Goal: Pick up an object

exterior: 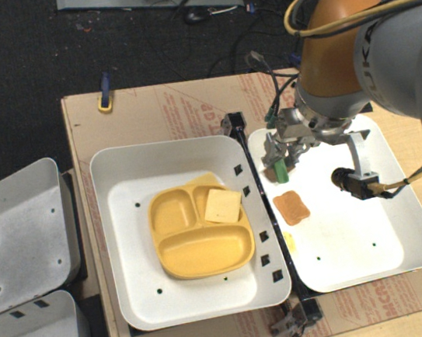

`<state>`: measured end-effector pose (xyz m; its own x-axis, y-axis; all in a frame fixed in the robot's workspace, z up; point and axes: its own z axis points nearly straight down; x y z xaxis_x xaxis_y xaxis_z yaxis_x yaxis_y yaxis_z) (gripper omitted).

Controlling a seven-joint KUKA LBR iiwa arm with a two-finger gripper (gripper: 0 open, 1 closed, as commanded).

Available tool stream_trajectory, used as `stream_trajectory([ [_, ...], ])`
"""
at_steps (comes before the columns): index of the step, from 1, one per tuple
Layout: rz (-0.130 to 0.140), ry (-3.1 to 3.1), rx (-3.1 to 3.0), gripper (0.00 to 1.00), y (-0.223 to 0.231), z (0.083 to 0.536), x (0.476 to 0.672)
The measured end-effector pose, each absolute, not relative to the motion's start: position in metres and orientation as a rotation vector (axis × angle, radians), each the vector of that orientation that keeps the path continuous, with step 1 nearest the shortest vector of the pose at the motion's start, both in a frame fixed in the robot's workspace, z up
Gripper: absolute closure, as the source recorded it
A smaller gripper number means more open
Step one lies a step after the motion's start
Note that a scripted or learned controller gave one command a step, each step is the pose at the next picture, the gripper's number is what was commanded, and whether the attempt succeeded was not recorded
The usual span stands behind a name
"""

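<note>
In the right bin (411,248), the end effector (279,163) hangs near a small green block (281,170); finger state cannot be told. Advise squaring over the block, clear of the brown slice (291,207).

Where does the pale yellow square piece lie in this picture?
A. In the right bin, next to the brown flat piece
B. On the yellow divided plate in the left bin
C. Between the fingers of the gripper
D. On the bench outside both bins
B: the pale square piece rests on the upper right part of the yellow divided plate, which lies in the left bin.
</note>
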<state>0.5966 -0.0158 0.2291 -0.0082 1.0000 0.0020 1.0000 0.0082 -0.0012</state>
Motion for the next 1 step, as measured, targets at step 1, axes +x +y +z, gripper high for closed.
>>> stream_trajectory([
  [1,0.000,-2.228,-2.210,1.00,0.0410,0.2327,0.5760],
])
